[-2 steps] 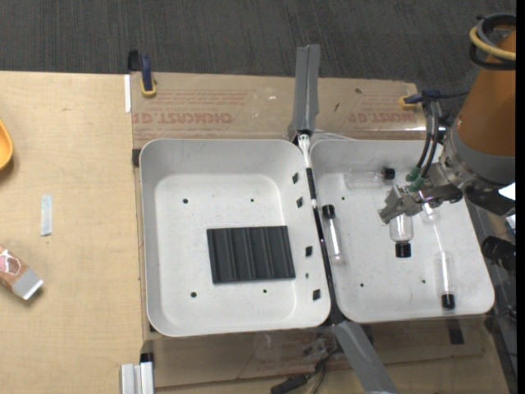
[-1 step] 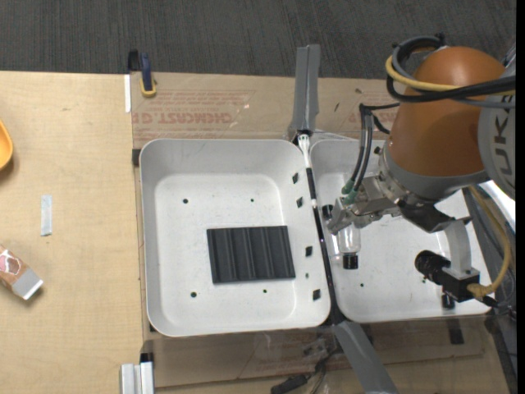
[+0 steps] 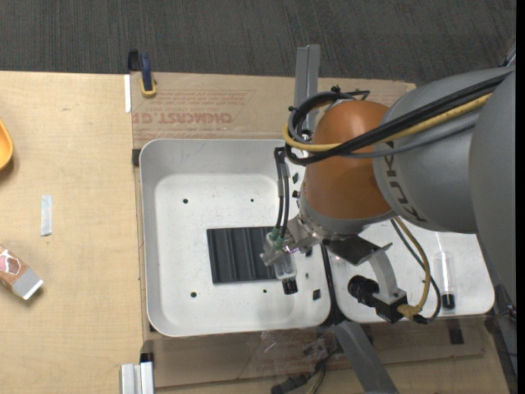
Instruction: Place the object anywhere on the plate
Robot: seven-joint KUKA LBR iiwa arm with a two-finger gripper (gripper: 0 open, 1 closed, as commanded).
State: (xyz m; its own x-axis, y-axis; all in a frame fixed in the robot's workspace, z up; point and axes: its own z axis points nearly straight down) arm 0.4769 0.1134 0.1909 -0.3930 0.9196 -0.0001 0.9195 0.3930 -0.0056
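1. Gripper (image 3: 286, 268): positioned low over the left bin (image 3: 164, 220), at the right edge of the black ribbed plate (image 3: 238, 255); whether it is spread or pinching cannot be told
2. Plate: lies flat on the bin floor, right of centre
3. Arm (image 3: 426, 162): orange band (image 3: 344, 167) above the wrist, cables looped around it
4. A white pen-like item (image 3: 444, 279) lies in the right bin (image 3: 472, 302)
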